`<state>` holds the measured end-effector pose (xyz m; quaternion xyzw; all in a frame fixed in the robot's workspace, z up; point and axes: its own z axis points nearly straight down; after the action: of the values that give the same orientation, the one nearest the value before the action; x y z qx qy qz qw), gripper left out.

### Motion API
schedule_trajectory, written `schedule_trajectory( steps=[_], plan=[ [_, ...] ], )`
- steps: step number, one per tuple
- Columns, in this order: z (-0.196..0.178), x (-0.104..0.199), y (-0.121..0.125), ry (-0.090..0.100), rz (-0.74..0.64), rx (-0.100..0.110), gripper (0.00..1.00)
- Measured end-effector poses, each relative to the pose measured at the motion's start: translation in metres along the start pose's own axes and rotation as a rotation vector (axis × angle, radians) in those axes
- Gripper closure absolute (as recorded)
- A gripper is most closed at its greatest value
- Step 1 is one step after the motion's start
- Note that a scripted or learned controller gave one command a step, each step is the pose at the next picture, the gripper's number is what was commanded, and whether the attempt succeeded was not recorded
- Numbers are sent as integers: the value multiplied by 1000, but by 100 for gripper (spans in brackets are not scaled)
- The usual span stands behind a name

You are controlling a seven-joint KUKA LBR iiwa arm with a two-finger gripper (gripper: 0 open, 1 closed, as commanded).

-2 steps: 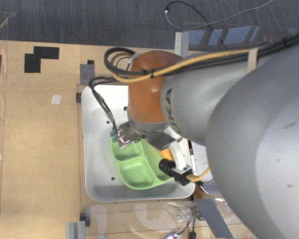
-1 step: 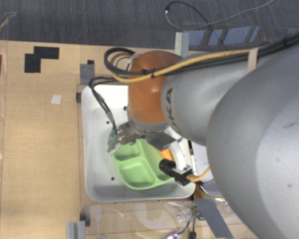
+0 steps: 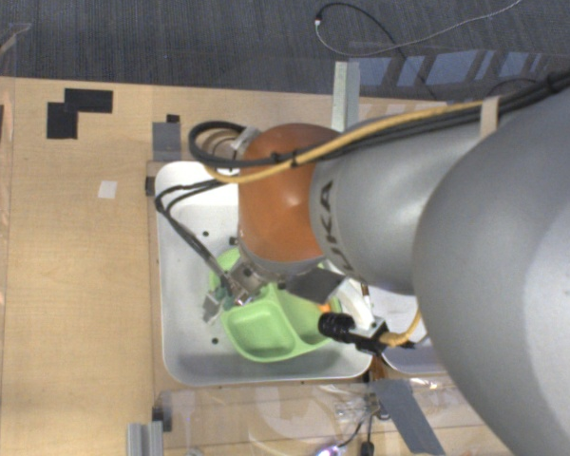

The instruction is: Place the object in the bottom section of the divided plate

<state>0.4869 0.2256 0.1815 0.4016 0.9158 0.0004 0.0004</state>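
Grey and very large, the arm [image 3: 475,245] fills the right half of the view, closest to the lens, its orange band [image 3: 277,198] curving down over the left bin [image 3: 176,350]. Going from the left: the wooden bench [image 3: 66,283] carries black square markings at its far left corner, then comes the white bin with its rounded near-left corner showing bare floor. Inside it lies the green divided plate [image 3: 266,329], one scooped section plainly visible toward the near side, the rest tucked under the wrist. Just left of the plate's rim, the gripper [image 3: 218,297] points down at the bin, dark cables [image 3: 185,226] looping to it from the far side; its tips sit beside or over the plate's left edge, and I cannot tell how wide they stand or whether anything is caught in them. The object to be placed cannot be made out. Right of the plate, a black connector [image 3: 337,327] and yellow cable [image 3: 399,335] hang under the arm, with a slice of the second bin [image 3: 404,357] beyond.
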Motion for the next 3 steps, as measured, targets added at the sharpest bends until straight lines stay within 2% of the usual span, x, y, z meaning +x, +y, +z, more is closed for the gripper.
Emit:
schedule_trajectory(
  steps=[1,2,3],
  plan=[
    [86,-64,66,1,136,-5,0],
    [88,-116,45,-5,217,-22,0],
    [72,-122,28,0,291,-5,0]
  ],
)
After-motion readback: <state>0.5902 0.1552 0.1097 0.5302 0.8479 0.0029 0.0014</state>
